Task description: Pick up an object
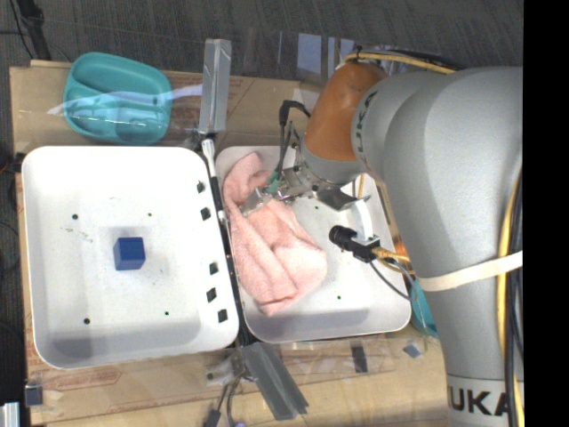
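Camera view from above puts the two-finger gripper (pixel 267 194) low over the crumpled pink terry cloth (pixel 267 247), at the cloth's upper part, and the fingers are too small and too tangled with the fabric's folds to say whether they stand wide, narrow, or pinched on it — I cannot tell. Metal parts of the gripper sit right against the pink folds, touching or very nearly so.

Behind the gripper the wrist rises into an orange band (pixel 342 114), and beyond that the thick grey arm (pixel 453 203) fills the right side, covering the far edge of the right-hand shallow white bin (pixel 356 314). A black cable plug (pixel 351 241) hangs beside the wrist, over the bin's bare floor, just right of the cloth.

The cloth lies along the left half of that right bin, bunched lengthwise, close to the divide between the two bins.

In the left shallow white bin (pixel 53 238) a small blue cube (pixel 130 253) rests alone, well apart from the gripper — roughly mid-floor.

Past the bins, at the bench's upper left, lies a teal plastic container (pixel 116 96) with a clear wrapping around it.
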You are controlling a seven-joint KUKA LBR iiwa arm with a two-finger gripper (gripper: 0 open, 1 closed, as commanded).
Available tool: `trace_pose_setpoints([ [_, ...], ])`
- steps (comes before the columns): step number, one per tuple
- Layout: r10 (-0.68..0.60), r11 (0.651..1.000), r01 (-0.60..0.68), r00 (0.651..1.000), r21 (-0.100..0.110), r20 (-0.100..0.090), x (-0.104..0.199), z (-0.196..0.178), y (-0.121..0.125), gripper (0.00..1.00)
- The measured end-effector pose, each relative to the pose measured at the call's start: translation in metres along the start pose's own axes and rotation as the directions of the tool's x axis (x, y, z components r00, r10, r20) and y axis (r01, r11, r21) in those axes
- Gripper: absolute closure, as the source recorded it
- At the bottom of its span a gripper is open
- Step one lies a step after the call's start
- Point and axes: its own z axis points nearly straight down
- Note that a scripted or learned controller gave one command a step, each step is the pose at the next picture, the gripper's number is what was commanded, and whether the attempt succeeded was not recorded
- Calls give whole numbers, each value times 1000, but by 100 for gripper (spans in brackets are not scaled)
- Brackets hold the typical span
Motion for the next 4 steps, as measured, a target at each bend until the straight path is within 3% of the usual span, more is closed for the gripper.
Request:
trace_pose_setpoints([
  [1, 87, 996, -87, 996, -1, 1, -14, -1, 26, 0],
  [2, 19, 1000, -19, 1000, 1, -1, -42, 1, -26, 0],
  [3, 15, 1000, -15, 1000, 3, -2, -41, -9, -25, 100],
  [4, -160, 987, 160, 987, -1, 2, -37, -99, -1, 100],
])
